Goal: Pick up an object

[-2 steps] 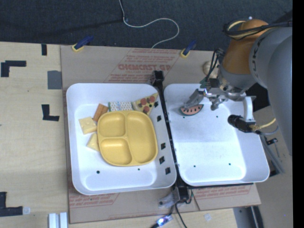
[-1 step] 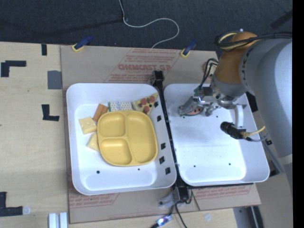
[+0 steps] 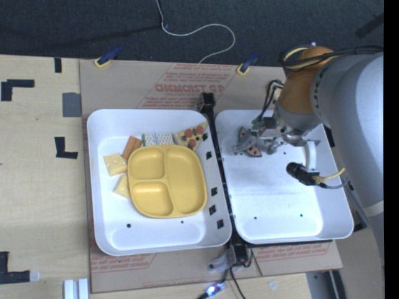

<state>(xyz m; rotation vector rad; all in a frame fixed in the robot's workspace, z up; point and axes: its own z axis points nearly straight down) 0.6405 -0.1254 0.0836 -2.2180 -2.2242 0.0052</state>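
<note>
— Counting first: how many bins?

— Two white bins. The left bin [image 3: 100,217] holds one yellow divided plate [image 3: 167,180] with three sections, and some flat food-shaped pieces [image 3: 163,139] peek out at its 9, 10 and 12 o'clock edges; I can't count them surely.

— And the gripper?

— One gripper [image 3: 252,143], low at 11 o'clock in the right bin [image 3: 287,223]. Whether it grasps anything, I cannot tell.
</note>
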